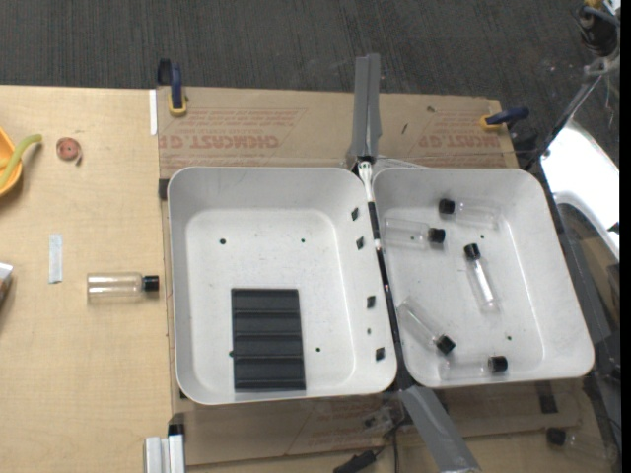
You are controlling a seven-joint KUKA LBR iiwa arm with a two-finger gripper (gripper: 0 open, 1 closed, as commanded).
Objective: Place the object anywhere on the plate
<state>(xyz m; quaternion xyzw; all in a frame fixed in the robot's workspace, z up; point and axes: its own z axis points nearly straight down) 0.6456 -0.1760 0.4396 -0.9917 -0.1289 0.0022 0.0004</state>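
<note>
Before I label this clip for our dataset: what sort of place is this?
Most likely a robotics lab test bench, not a home or factory line. Two white bins sit clamped over cardboard, clear black-capped vials lie loose in the right one, and a ridged black plate in the left.

- I take this for a robotics lab: two white bins (187,264) on clamped cardboard (256,131).
- I see clear capped vials (480,276) and dark carpet (296,18).
</note>
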